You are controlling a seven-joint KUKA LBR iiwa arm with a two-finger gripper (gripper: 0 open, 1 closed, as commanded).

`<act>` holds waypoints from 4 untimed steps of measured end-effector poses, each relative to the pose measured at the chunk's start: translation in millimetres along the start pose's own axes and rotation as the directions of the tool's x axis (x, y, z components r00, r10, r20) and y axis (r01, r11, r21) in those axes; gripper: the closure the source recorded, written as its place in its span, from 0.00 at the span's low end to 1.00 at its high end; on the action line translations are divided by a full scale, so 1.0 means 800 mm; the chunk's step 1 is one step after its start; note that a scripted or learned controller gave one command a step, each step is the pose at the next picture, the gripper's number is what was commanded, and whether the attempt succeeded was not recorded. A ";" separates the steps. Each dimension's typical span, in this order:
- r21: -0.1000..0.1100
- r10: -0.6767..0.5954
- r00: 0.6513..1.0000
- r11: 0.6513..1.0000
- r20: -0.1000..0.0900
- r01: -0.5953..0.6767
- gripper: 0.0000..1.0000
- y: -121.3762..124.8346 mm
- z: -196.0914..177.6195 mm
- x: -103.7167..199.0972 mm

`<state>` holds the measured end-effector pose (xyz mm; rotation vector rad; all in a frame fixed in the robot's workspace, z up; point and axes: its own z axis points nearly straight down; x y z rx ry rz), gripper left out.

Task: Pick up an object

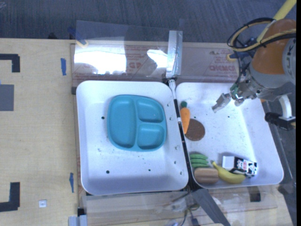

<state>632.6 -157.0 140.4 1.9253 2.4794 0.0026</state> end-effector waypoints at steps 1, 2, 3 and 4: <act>-0.003 -0.008 1.000 1.000 0.001 0.008 0.00 -0.063 0.066 0.061; -0.002 0.178 0.984 0.984 0.000 -0.178 0.00 0.029 0.067 0.072; -0.003 -0.001 1.000 1.000 0.002 0.001 0.00 -0.062 0.065 0.076; -0.003 -0.055 0.998 0.998 0.001 0.055 0.00 0.015 0.067 0.066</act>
